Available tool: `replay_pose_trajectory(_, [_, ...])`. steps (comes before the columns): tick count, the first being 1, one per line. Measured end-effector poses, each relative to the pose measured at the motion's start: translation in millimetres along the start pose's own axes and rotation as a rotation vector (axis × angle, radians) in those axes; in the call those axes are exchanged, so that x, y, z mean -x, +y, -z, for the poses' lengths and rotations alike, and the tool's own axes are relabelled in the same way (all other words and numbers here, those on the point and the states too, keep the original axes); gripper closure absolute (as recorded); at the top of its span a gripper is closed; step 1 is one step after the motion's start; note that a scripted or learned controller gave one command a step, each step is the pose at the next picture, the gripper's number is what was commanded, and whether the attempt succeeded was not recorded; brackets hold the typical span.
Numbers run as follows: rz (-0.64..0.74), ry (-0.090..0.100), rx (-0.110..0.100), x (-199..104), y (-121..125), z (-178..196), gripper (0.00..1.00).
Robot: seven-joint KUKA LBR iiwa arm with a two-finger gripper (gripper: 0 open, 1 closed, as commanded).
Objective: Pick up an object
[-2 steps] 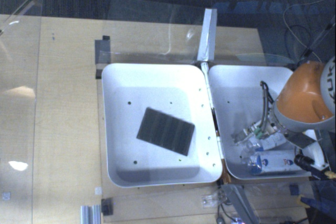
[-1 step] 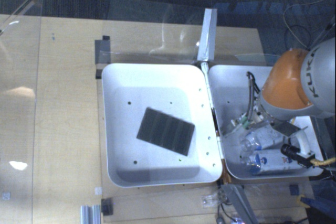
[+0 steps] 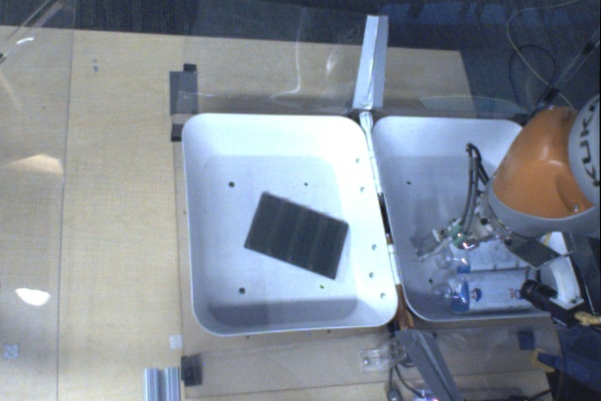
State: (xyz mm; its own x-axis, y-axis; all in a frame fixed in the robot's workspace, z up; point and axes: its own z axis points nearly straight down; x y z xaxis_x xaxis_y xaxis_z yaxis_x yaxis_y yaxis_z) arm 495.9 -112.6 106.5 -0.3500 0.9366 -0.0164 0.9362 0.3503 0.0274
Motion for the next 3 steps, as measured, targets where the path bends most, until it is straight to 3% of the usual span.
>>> replay_pose_trajectory(1, [-0.084,0.013,-0.022,20.5,23.0,44.8,0.00])
replay_pose_trajectory(2, [-0.070,-0.005,0.014,20.2,-1.3,-9.5,0.00])
replay_pose_trajectory(3, [-0.021,0.006,-0.010,-7.6,17.2,-16.2,0.00])
